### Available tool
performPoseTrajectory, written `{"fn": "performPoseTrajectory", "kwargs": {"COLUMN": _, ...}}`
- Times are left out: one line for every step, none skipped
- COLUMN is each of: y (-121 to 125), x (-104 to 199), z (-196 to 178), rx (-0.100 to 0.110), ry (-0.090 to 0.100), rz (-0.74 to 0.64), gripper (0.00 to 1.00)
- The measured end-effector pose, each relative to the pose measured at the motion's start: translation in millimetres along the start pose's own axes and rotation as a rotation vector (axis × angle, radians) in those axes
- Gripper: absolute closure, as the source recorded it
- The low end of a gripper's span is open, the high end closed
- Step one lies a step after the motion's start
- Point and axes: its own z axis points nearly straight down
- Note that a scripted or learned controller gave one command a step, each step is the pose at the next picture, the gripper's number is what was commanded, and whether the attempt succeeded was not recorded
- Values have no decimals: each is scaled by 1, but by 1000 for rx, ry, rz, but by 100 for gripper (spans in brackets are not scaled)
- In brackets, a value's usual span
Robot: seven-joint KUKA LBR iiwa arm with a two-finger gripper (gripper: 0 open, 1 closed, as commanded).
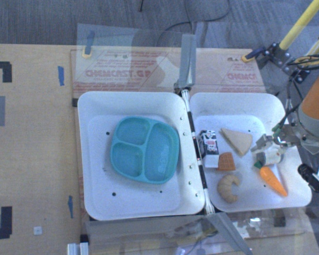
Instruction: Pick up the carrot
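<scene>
The carrot (274,181), orange with a small green top, lies flat in the right bin (239,102) near its front right corner, pointing toward the front right. My gripper (268,150) hangs just behind the carrot's green end, close above the bin floor. The arm comes in from the right edge with its orange band showing. Nothing of the carrot shows inside the gripper.
A tan bread wedge (237,140), a black-and-white carton (208,142), a brown cracker (226,162) and a croissant (228,187) lie left of the carrot. A teal divided plate (145,149) sits in the left bin (95,158). The right bin's wall runs close beside the carrot.
</scene>
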Motion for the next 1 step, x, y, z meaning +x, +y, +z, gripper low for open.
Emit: {"fn": "performPoseTrajectory", "kwargs": {"y": -26, "x": -13, "z": 23, "rx": -34, "ry": -6, "rz": 54, "gripper": 0}}
